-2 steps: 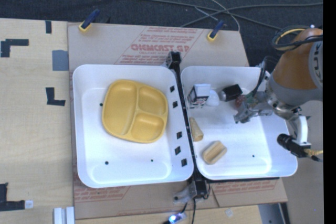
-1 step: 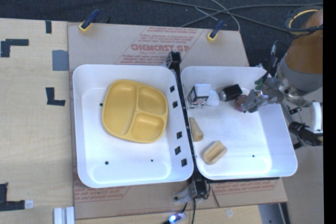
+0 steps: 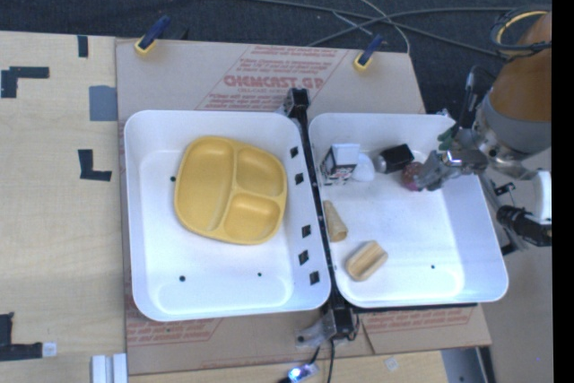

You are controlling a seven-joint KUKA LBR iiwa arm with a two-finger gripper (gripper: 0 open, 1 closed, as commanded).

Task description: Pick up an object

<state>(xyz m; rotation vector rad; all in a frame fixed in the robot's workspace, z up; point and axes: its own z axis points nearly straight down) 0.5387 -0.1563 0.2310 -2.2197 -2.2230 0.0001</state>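
Risks first. My gripper (image 3: 429, 175) sits low at the right bin's (image 3: 466, 282) upper right, right by the far wall and the right rim, so a bad approach angle could clip the wall or shove things into the corner. Nearest candidates are bunched: a small dark reddish item (image 3: 412, 177) just beside my tip, a black cylinder (image 3: 393, 158) next to that, then a white piece (image 3: 362, 168) and a small black-and-white box (image 3: 339, 161) toward the divider. Closing here could nudge two at once, or pinch an edge and slip.

Fingers: can't tell how far open, too small and blurred at the tip. Can't tell if I'm touching the reddish item or just near it. Nothing visibly between them, so no grasp claimed.

Easier targets, in my judgement: two tan blocks, one (image 3: 334, 221) against the divider, one (image 3: 366, 259) lower mid-bin, well apart from the cluster. Yellow divided plate (image 3: 230, 189) lies in the left bin (image 3: 148, 220), prob too wide and flat.
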